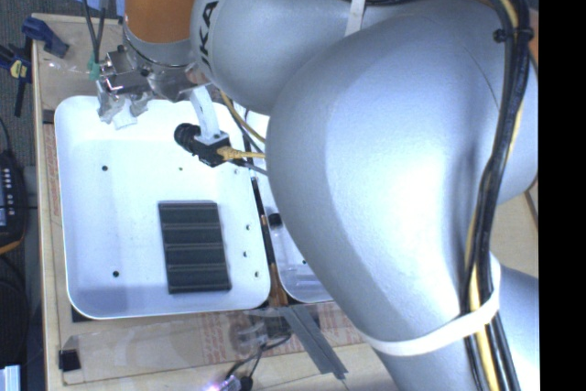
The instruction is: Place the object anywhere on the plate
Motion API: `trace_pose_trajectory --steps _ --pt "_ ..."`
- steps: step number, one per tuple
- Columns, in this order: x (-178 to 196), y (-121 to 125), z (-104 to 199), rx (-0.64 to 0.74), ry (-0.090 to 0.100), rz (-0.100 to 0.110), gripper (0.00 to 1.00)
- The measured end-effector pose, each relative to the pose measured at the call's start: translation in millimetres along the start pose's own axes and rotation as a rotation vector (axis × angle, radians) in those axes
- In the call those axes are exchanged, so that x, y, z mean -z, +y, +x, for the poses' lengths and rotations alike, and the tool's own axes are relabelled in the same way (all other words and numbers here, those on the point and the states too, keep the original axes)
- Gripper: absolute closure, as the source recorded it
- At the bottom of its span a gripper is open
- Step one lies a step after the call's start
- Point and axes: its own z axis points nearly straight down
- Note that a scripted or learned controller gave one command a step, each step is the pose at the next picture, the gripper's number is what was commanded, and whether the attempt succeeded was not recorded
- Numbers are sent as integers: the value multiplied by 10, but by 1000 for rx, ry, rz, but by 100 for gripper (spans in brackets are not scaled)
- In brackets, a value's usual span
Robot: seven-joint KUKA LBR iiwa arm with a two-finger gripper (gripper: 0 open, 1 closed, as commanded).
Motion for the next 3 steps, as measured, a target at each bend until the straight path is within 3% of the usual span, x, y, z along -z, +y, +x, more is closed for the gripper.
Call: trace_pose_trajectory --steps 1,2,3 --pt "-1271 -255 278 -233 0 4 100" --pt "-1258 -311 -316 270 0 1 100" --pt "-1247 -805 -685 769 -2 -4 100"
